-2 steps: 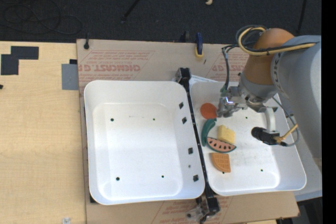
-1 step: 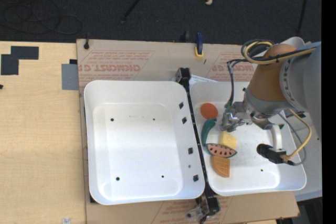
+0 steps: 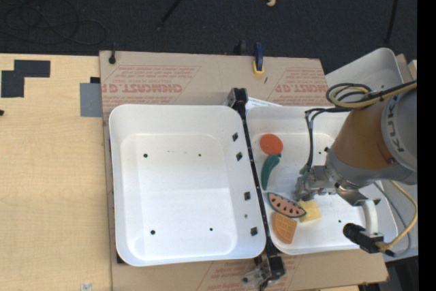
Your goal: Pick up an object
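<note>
Arm (image 3: 371,140) comes in from the right, orange band visible above the wrist, and is down inside the right bin (image 3: 320,245). Gripper (image 3: 304,189) sits low in that bin's middle, just above a pale yellow block (image 3: 311,212) and just right of the watermelon-slice toy (image 3: 285,206). It looks to be touching or nearly touching the yellow block's top edge, but contact can't be confirmed at this angle. Finger state: can't tell, the tips are a dark cluster against the wrist body and no gap or clamp is readable. Nothing visibly between them, so no confirmed hold. 5 objects in the right bin, all crowded toward its left side: an orange-red round piece (image 3: 272,143) near the upper left, a teal curved piece (image 3: 269,167) just below it running down toward the divider, the watermelon slice below that lying tilted, the yellow block just right of the slice and touching or overlapping it, and an orange waffle-textured wedge (image 3: 285,228) nearest the front wall, just under the slice. Left bin (image 3: 122,146) is beside it, sharing the black clamped edge (image 3: 248,167) between the 2. Both bins rest on a cardboard sheet (image 3: 170,82) on the wooden bench (image 3: 48,180). Black cable (image 3: 340,95) loops over the arm near the right bin's back corner.
</note>
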Action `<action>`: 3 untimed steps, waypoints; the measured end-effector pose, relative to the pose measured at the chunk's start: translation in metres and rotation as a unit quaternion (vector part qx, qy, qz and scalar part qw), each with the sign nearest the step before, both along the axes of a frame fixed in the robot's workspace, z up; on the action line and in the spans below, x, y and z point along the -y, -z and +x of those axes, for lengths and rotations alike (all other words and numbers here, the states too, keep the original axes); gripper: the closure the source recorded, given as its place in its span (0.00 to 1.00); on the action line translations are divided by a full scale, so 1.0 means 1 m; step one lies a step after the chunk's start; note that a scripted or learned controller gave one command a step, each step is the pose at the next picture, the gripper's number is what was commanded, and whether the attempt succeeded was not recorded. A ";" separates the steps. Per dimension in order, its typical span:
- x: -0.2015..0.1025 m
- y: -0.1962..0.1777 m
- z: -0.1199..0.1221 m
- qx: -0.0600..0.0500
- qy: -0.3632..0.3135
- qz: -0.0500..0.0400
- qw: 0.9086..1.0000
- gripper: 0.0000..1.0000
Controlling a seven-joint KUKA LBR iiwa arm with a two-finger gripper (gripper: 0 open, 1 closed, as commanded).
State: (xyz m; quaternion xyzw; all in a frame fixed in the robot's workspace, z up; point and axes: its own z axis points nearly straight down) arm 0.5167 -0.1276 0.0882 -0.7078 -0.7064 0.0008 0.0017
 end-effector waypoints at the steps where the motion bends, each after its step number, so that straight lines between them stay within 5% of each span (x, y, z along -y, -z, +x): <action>1: -0.065 -0.178 0.050 0.010 -0.005 0.000 1.000 1.00; 2: -0.114 -0.095 0.117 0.001 -0.003 0.000 1.000 1.00; 3: -0.190 -0.099 0.127 0.001 -0.004 0.001 1.000 1.00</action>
